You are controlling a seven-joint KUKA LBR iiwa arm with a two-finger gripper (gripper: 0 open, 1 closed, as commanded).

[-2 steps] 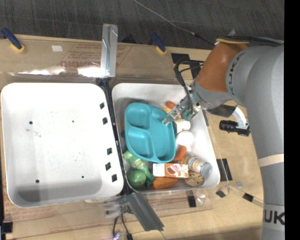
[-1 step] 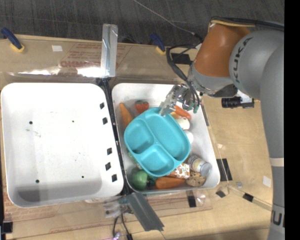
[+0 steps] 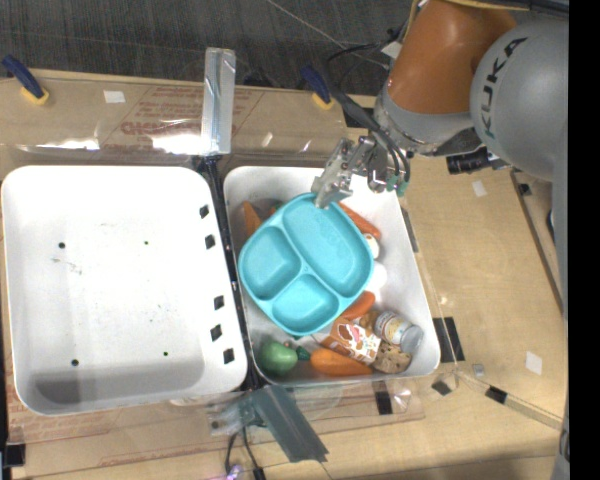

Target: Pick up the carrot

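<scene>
The metal two-finger hand hangs over the 12 o'clock edge of the right shallow white plastic bin, its tips at the rim of the turquoise three-compartment plastic plate; whether it is clenched or released I cannot tell, and nothing visibly sits in it; the pick looks not yet made. The smooth, tapered orange carrot lies at the bin's 6 o'clock, partly under the plate, well apart from the hand; just beside it at 9 o'clock sits a round glossy green fruit; a glinting spice jar lies at 2 o'clock of the carrot.
</scene>
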